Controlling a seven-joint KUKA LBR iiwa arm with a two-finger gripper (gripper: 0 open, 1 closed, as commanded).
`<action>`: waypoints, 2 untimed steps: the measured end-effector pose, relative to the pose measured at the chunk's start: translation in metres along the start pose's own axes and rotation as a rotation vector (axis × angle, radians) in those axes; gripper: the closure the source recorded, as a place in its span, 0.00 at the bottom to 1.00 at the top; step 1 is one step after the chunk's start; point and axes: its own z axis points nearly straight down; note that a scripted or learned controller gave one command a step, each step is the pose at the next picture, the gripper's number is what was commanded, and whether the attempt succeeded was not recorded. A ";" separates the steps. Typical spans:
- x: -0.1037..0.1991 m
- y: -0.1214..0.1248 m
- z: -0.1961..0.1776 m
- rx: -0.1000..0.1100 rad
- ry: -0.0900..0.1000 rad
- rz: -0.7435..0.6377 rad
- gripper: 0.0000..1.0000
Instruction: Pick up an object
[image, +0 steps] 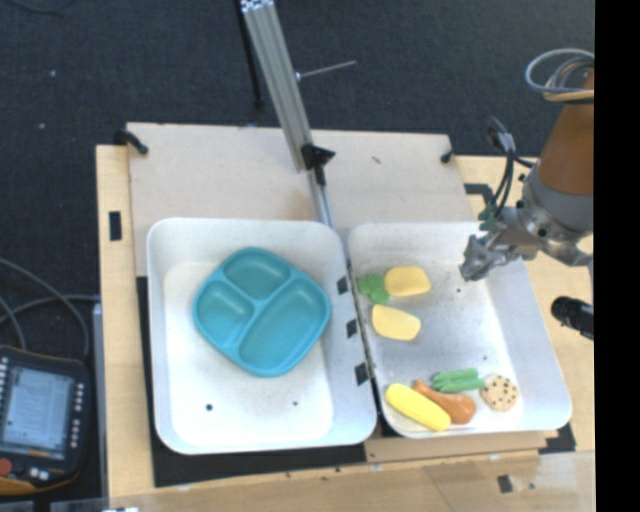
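Observation:
My gripper (476, 262) hangs over the upper right part of the right bin (530, 310), with nothing visible between its fingers. To its left lie a yellow piece with a green leafy end (397, 283) and a yellow lump (396, 323). Near the bin's front edge rest a yellow banana-like piece (417, 407), an orange carrot with green top (448, 395) and a speckled cookie (499, 392). All of these lie apart from the gripper.
The left bin (180, 400) holds a blue divided plate (262, 310). A slanted metal rail (285, 95) runs down to the seam between the bins. A black device with a screen (35, 410) sits off the bench's left side.

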 end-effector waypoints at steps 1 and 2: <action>0.050 0.012 0.000 -0.001 0.000 0.000 1.00; 0.099 0.029 -0.002 0.000 0.000 0.000 1.00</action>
